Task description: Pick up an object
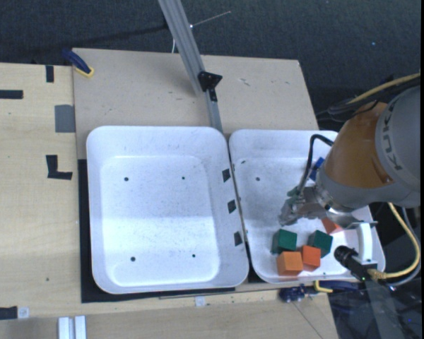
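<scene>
Two green blocks (285,241) (321,243) and two orange blocks (290,262) (311,256) lay clustered together at the lower right of the frame, in the right bin's (265,162) near corner.

My table (162,90) looks like pale matt wood, lightly scuffed. Both bins — the left bin (159,136) and the right bin (268,143) — seem smooth white plastic with a dull sheen, speckled. The blocks (297,251) look matt — my orange band (357,154) glossy.
</scene>
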